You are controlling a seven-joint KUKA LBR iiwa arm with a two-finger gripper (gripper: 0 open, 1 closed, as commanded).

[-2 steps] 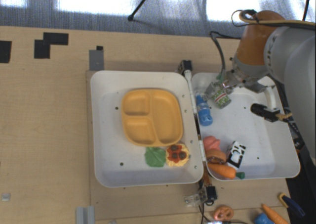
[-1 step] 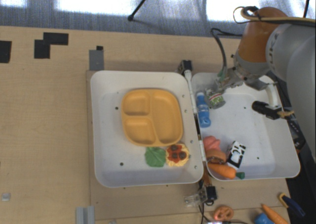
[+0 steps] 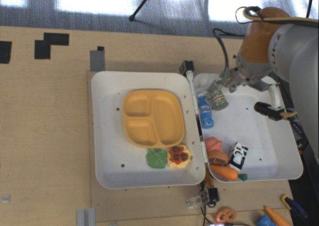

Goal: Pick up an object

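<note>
My gripper (image 3: 216, 91) hangs over the far left corner of the right bin (image 3: 279, 145), at the end of the grey arm with its orange band. A small grey can with a green label (image 3: 219, 102) lies right beneath it, touching or nearly touching it. Whether the can is held is not clear from here. A blue bottle (image 3: 204, 111) lies just left of the can, along the bin's left wall.
At the right bin's near left lie a pink toy (image 3: 214, 144), a brown piece (image 3: 218, 158), a carrot (image 3: 227, 172) and a black-and-white block (image 3: 239, 154). The left bin (image 3: 107, 135) holds a yellow divided plate (image 3: 152, 117), a green leaf (image 3: 156, 158) and a small pizza (image 3: 180, 156).
</note>
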